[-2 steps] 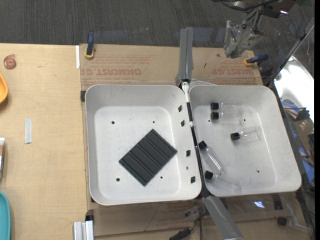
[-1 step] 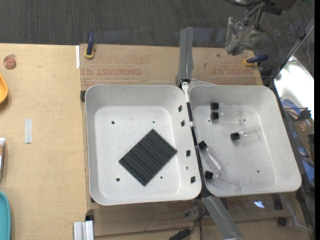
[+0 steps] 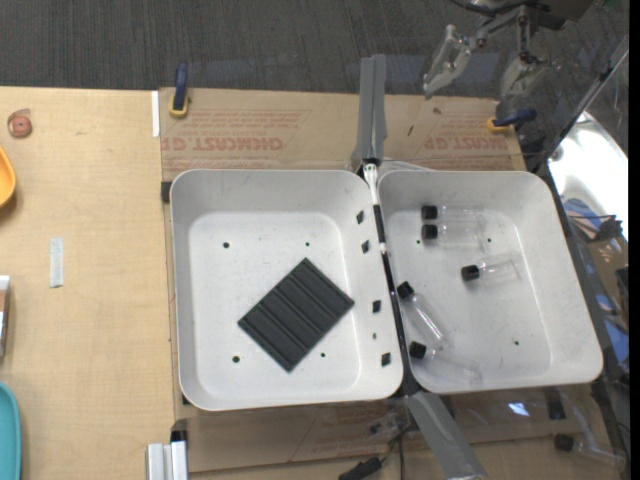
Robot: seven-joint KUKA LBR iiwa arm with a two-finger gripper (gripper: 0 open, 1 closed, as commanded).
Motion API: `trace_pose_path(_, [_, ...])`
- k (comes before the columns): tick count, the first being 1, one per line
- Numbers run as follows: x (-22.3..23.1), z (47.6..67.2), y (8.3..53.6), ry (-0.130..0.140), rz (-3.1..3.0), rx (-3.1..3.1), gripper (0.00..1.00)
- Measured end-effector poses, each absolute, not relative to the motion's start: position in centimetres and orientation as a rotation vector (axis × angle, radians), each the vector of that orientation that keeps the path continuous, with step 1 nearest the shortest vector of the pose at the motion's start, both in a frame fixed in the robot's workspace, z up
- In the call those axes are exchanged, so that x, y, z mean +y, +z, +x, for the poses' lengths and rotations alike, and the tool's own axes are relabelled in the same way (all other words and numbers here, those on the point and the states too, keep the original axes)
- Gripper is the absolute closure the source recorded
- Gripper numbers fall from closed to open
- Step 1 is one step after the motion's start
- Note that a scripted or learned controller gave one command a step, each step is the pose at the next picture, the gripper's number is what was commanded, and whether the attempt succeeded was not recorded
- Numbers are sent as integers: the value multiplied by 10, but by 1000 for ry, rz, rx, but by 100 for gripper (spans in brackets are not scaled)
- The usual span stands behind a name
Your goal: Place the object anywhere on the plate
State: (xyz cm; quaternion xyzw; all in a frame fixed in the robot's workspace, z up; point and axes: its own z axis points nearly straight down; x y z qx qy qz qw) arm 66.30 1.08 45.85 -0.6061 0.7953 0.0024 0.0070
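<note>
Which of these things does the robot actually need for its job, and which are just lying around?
For the job:
dark ridged plate
clear vials with black caps
gripper

Just lying about:
orange clamps
teal object at the left edge
cardboard sheet

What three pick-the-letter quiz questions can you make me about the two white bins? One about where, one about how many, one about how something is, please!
1. Where is the dark ribbed plate?
A. left bin
B. right bin
C. wooden bench

2. How many black-capped clear vials lie in the right bin?
A. two
B. five
C. nine

3. Where is the gripper?
A. touching the plate
B. high behind the bins
C. inside the right bin

Answers: 1 A, the plate lies on the left bin floor. 2 B, five black caps show. 3 B, it hangs beyond the cardboard, above the far edge.
</note>
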Motion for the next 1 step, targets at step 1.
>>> trace_pose_path(1, [9,664,467,10,-1883,2490,100])
